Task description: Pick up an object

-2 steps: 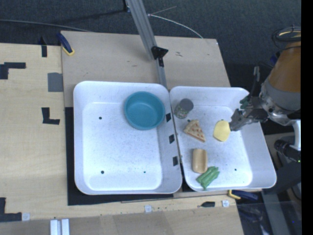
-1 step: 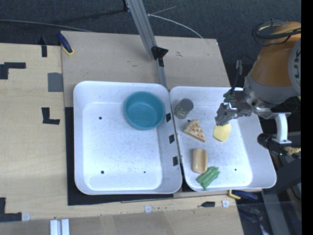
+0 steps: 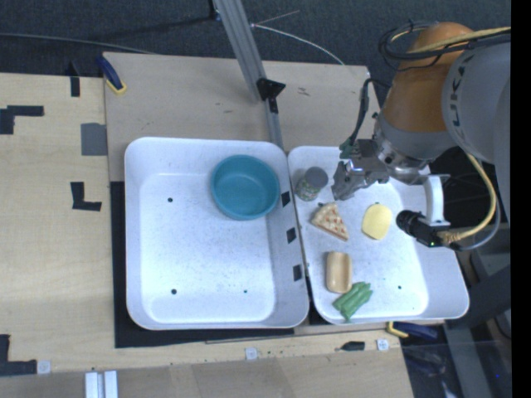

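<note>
Pizza slice [image 3: 330,221], lemon [image 3: 377,220], bread roll [image 3: 337,271] and green pod [image 3: 353,299] all lie in the right bin [image 3: 415,301] — nothing lifted yet. Gripper [image 3: 348,181] hovers near the far edge; whether it is open or closed, I cannot tell.

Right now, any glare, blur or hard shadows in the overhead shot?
Camera view: even, soft light; faint shadow beside the round blue bowl; mild sheen on the glossy white left bin; dark two-finger gripper slightly soft, small items still distinct.
</note>
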You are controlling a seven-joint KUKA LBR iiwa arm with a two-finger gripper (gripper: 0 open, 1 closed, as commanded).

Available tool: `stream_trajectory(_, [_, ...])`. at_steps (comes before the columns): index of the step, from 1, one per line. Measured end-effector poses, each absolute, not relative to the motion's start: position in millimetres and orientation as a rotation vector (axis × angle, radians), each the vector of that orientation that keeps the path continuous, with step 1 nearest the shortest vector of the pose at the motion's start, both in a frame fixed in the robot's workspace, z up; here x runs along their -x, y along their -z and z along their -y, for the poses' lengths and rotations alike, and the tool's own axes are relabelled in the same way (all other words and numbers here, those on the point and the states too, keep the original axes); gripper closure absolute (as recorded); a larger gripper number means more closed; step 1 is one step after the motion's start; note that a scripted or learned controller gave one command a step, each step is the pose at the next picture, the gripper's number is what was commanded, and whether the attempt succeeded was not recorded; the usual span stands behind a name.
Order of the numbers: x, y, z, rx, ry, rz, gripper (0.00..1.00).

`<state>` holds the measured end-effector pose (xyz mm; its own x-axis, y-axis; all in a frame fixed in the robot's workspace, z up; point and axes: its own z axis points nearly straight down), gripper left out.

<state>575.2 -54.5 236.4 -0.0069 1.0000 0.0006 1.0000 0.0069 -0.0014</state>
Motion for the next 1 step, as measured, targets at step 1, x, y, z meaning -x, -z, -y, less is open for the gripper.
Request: stream_trajectory(1, [-597.1, -223.3, 9.6, 2.215, -0.002, 2.227, 1.0])
